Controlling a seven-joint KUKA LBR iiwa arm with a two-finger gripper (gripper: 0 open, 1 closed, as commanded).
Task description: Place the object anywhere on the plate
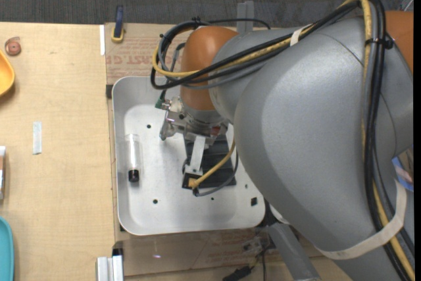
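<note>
A clear tube with a black cap (133, 158) lies lengthwise on the floor of the white bin (131, 214), near its left wall. My gripper (186, 135) hangs over the middle of the bin, to the right of the tube and apart from it. The orange wrist band and the grey arm cover most of the gripper from above. At the view's left edge an orange-yellow dish (4, 76) rests on the wooden bench.
The grey arm covers the right half of the view and the bin's right side. On the wooden bench to the left lie a small pink disc (12, 46), a pale strip (37, 138) and a teal rim (4, 250) at the bottom-left corner.
</note>
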